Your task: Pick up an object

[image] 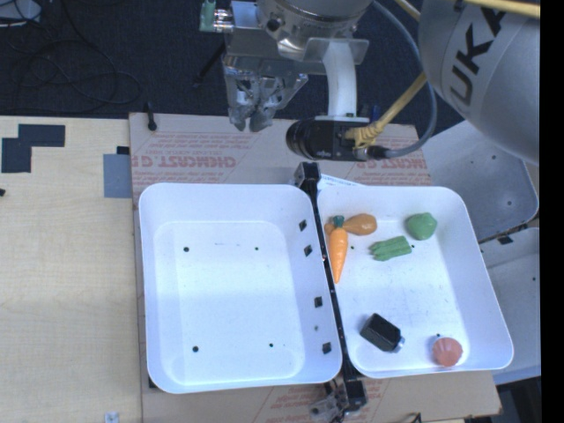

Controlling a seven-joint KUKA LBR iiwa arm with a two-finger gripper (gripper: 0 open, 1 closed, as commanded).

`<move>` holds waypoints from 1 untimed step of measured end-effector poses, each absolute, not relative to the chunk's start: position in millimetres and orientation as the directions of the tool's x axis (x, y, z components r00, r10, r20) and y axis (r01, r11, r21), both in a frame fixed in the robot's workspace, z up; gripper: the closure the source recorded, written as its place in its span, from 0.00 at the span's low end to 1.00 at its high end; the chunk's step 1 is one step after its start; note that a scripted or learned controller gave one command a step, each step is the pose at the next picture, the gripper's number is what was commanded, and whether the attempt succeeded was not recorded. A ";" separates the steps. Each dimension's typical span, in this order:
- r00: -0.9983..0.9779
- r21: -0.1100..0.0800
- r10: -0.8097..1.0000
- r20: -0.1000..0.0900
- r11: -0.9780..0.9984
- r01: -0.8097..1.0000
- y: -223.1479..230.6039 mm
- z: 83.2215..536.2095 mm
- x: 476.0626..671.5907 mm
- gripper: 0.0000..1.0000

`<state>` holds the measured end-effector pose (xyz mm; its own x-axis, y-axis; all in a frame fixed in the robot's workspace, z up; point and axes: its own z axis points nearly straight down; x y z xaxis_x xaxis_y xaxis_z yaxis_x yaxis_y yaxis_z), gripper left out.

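**Pincer parked high, objects waiting in the right bin**

Objects for the pick all lie in the right bin (480,263), which suggests it serves as the source while the left bin (154,236) stands ready beside it, the two touching along their shared middle edge. Both rest on a cardboard sheet (185,157) laid over the bench (62,271), probably to keep the bins from sliding.

The pincer (254,113) hangs above the far edge of the cardboard, beyond the left bin's back rim and well apart from every object. Its fingers look drawn close together with nothing between them, so it reads as closed and empty; that raised position looks like a staging pose before a descent.

Of the candidates, the carrot (337,252) lies lengthwise just beside the dividing wall, orange with a small green top, touching an orange rounded piece (359,225) at its upper end. A long green vegetable (390,248) and a rounder green lump (421,226) sit near each other toward the back. A black block (382,332) and a reddish ball (447,352) lie near the front, apart from the rest, and so seem the easier targets.
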<state>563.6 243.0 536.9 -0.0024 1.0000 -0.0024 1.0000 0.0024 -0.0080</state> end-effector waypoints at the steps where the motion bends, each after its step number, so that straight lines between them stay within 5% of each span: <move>1: -0.001 -0.006 1.000 -0.002 0.001 1.000 242.4 537.0 554.7 1.00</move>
